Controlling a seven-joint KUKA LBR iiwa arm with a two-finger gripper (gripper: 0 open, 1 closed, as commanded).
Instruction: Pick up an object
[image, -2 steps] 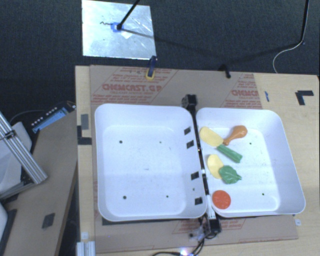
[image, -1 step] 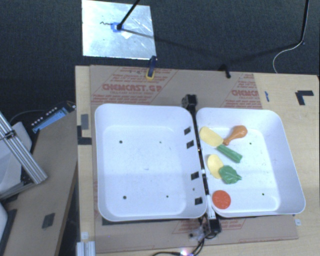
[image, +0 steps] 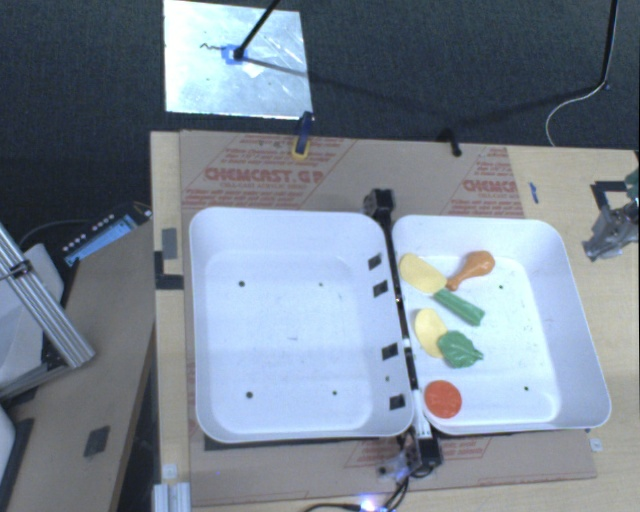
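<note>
The right bin (image: 575, 330) holds several toy foods along its left side. An orange drumstick (image: 472, 268) lies beside a yellow piece (image: 421, 272). Below them sit a green cucumber-like piece (image: 460, 306), a second yellow piece (image: 429, 329), a green leafy piece (image: 459, 348) and a red-orange round piece (image: 443, 399). My gripper (image: 611, 232) is at the far right edge of the camera view, outside the right bin and well away from the objects.
The left bin (image: 215, 300) sits beside the right one, joined by a black clip strip (image: 398, 300). A shiny metal sheet (image: 237, 58) lies at the back. Cables run over the dark floor. An aluminium rail (image: 35, 300) stands at the left.
</note>
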